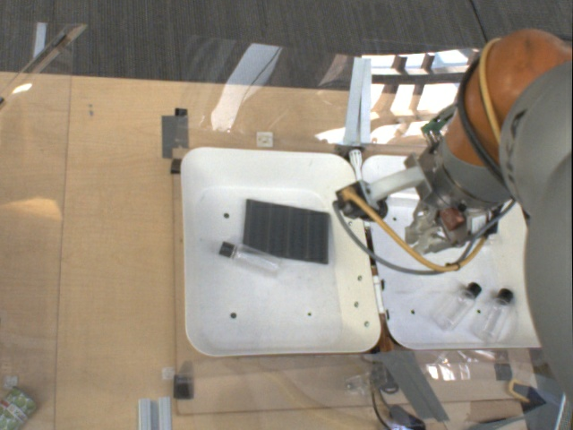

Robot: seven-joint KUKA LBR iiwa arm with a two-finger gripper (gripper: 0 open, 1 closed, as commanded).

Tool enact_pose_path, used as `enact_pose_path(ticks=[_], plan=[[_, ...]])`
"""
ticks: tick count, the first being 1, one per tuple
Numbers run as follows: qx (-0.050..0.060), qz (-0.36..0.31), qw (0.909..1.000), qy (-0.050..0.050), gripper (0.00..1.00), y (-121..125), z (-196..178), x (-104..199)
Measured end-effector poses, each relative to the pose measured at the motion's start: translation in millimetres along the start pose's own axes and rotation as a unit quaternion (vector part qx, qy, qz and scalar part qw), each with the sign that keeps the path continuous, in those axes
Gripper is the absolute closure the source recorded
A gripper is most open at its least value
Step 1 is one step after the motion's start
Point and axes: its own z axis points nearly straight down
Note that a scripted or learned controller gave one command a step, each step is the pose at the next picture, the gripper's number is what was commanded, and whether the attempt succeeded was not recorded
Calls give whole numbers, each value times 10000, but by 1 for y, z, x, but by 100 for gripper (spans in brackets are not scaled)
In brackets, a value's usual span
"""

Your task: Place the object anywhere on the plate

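Observation:
A dark grey rectangular plate [286,231] lies flat in the left bin [201,321]. A clear vial with a black cap [251,257] lies on its side at the plate's lower left corner, its far end touching or just overlapping the plate's edge. My gripper [436,229] hangs over the right bin [403,322], well to the right of the plate. The wrist and its yellow cable hide much of it. I see nothing held in it.
Two more clear vials with black caps [458,303] [494,313] lie at the front of the right bin, below the gripper. The ridge where the two bins meet [372,276] runs between the gripper and the plate. The arm's bulk covers the right bin's far side.

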Motion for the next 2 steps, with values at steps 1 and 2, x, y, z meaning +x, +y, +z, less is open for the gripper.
enact_pose_path(ticks=[1,2], plan=[[1,4,10000,-2,0,0,0,0],[2,-27,10000,9,100,-1,-10,2]])
